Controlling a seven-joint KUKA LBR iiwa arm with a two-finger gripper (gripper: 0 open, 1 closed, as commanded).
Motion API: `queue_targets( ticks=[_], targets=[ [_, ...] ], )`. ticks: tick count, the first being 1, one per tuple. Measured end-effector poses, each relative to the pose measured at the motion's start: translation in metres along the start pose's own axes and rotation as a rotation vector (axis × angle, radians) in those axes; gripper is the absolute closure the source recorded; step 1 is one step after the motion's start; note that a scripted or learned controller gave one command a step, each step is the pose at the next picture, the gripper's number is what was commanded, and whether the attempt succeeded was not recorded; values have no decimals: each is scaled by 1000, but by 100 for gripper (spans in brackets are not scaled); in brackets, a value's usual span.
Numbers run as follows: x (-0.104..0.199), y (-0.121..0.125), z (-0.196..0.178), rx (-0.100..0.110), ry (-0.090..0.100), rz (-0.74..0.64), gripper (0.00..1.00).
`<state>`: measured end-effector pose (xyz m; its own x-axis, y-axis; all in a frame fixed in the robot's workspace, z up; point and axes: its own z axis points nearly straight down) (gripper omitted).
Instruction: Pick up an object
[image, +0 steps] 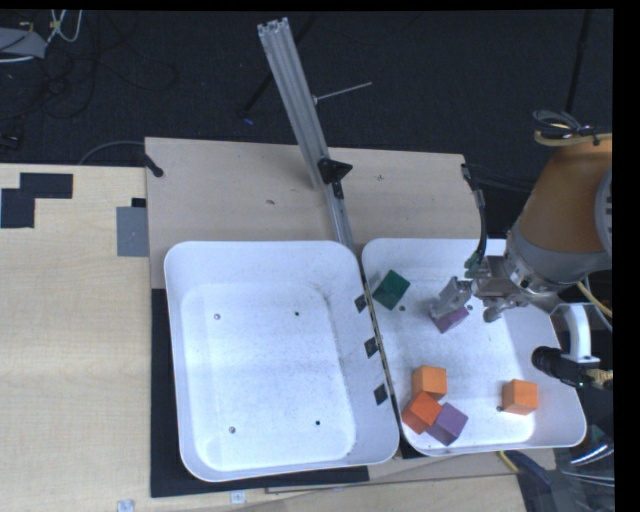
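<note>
Purple block (451, 319) sits at the tool (447, 302) tips; grip state unclear.

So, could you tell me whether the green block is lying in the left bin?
No, the green block lies in the right bin, near its upper left corner, beside the divider between the two bins.

Five blocks (430, 381) (scattered) in the right bin (560, 430).

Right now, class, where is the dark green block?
The dark green block lies in the right-hand white bin, in its upper left part near the divider between the bins, left of the gripper and the purple block.
</note>
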<state>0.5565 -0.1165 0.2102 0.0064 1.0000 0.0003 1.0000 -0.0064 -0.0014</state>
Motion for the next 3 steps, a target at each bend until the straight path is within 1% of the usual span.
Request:
queue_targets(
  ticks=[1,2,3],
  targets=[
    [0,-55,108,12,3,-5,0],
    [-1,6,118,-3,-1,-7,0],
    [1,-61,117,-6,-1,-4,0]
  ],
)
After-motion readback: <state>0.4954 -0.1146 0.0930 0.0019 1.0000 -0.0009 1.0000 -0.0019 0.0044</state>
